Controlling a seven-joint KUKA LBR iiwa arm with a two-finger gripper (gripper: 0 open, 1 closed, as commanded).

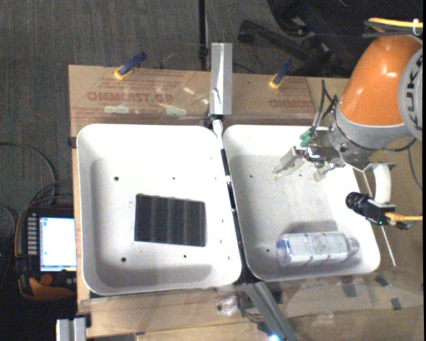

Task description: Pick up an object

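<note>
A clear plastic bottle (317, 248) with a pale label lies on its side near the front wall of the right bin (259, 190). A black ribbed rectangular pad (170, 220) lies flat in the middle of the left bin (99, 155). My gripper (300, 168) hangs over the back part of the right bin, well behind the bottle and apart from it. Its fingers (285, 163) are spread open with nothing between them. The orange-banded wrist (380, 84) rises behind it at the right.
A metal post (221, 87) stands at the back where the two bins meet. Clamps (130, 64) hold the cardboard sheet behind the bins. A black cable fitting (362, 206) hangs over the right bin's right rim.
</note>
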